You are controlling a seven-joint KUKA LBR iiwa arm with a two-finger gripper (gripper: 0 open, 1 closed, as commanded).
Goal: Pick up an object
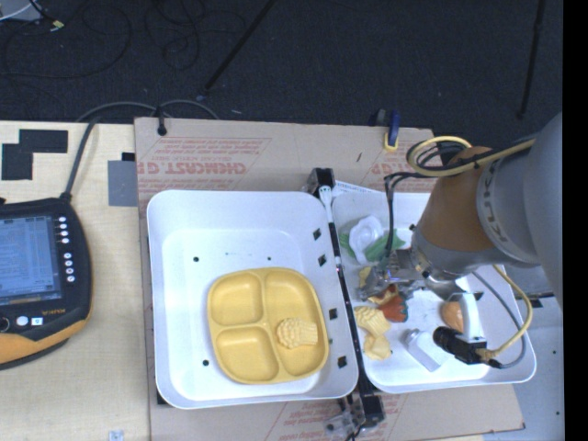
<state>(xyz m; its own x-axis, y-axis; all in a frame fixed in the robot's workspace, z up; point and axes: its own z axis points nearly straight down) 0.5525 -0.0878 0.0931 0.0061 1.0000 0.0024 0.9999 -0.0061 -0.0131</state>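
Your gripper (393, 281) is down in the right bin (514, 361), over a heap of small items, with a red object (395, 309) just near of it. Whether it is gripping anything, you cannot tell. In the left bin (175, 246), a yellow corn piece (296, 333) lies on the yellow divided tray (243, 301).

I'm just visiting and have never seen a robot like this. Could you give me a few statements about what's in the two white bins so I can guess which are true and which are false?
1. A yellow divided plate lies in the left bin. True.
2. A yellow corn piece sits on that plate. True.
3. The arm reaches over the left bin. False: it is over the right bin, with the end effector down among the cluttered items.
4. The plate is round with one compartment. False: it is a rounded square with several compartments.
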